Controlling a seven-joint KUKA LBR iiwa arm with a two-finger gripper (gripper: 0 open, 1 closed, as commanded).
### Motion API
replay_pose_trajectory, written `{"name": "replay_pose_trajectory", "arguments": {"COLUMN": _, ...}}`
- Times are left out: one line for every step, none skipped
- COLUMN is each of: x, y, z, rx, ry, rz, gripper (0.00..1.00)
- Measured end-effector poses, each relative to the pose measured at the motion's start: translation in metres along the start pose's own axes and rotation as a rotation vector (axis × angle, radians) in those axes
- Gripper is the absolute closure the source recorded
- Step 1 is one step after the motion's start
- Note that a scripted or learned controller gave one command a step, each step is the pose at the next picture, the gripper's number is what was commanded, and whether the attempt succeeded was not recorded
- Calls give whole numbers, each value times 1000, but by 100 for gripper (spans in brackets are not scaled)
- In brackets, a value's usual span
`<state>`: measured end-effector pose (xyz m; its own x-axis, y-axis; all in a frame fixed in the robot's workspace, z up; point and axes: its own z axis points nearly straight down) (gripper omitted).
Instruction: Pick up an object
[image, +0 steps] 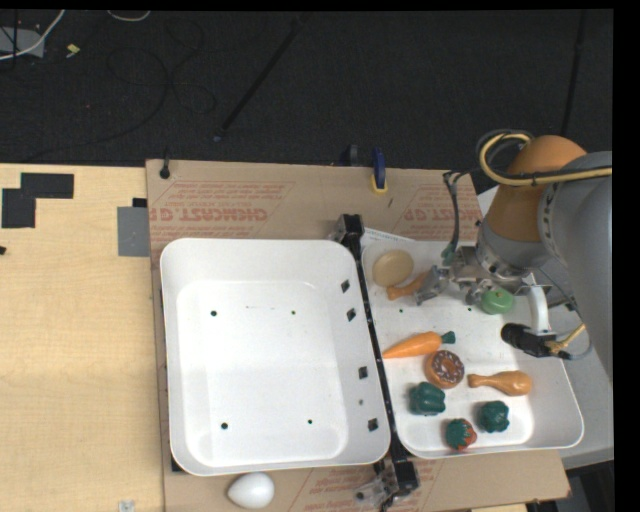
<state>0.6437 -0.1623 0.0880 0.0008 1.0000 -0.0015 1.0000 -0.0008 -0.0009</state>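
My gripper (452, 284) hangs low over the back of the right bin (570, 425), at the end of the grey arm with the orange band (530, 190). Just to its right lies a small green piece (495, 299). Left of it sits a tan round item (392, 267) with a short orange piece (405, 290) beside it. Nearer the front lie an orange carrot (415, 345), a brown doughnut (444, 368), a tan drumstick (500, 381), two dark green pieces (427, 398) (491, 416) and a red-and-green piece (459, 433).
The left bin (180, 300) stands beside the right one, with a black divider (365, 340) between them. A white egg (250, 490) lies on the cardboard in front of the left bin. A black-and-yellow part (538, 341) sticks out below the wrist.
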Motion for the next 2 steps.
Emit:
{"name": "replay_pose_trajectory", "arguments": {"x": 0, "y": -49, "z": 1, "rx": 6, "ry": 3, "rz": 0, "gripper": 0}}
{"name": "replay_pose_trajectory", "arguments": {"x": 37, "y": 2, "z": 0, "rx": -1, "ry": 3, "rz": -5, "gripper": 0}}
